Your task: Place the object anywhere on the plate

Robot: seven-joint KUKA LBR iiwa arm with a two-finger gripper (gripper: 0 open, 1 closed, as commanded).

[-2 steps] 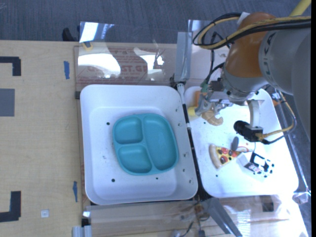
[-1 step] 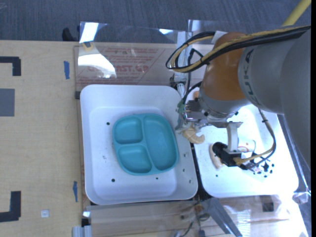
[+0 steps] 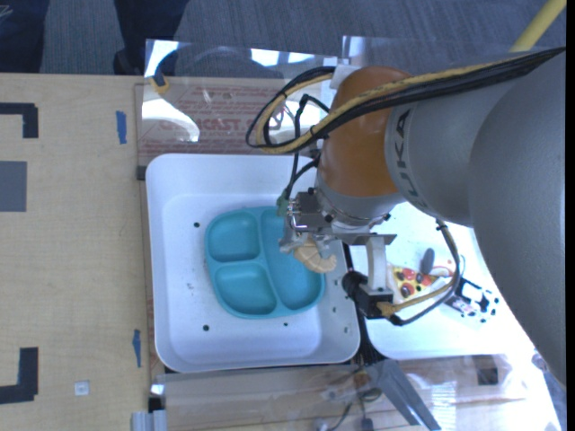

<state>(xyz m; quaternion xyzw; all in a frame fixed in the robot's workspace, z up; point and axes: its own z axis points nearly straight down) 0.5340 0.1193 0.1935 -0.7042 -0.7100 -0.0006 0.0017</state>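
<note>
A blue plate [image 3: 247, 263] with three compartments lies in the left white bin [image 3: 180, 241]. The gripper [image 3: 301, 233] hangs over the plate's right side, below the arm's orange band. A small tan object [image 3: 316, 259] sits directly under the gripper's tip, over the plate's right rim. From this angle I cannot tell whether the object is gripped or lying on the plate. The arm hides the plate's upper right corner.
The right bin [image 3: 431, 330] holds a red and yellow item [image 3: 411, 283], a small dark piece [image 3: 427, 260] and a blue and black item [image 3: 476, 303]. Black cables [image 3: 395, 308] loop from the wrist over that bin. A cardboard panel [image 3: 72, 241] lies to the left.
</note>
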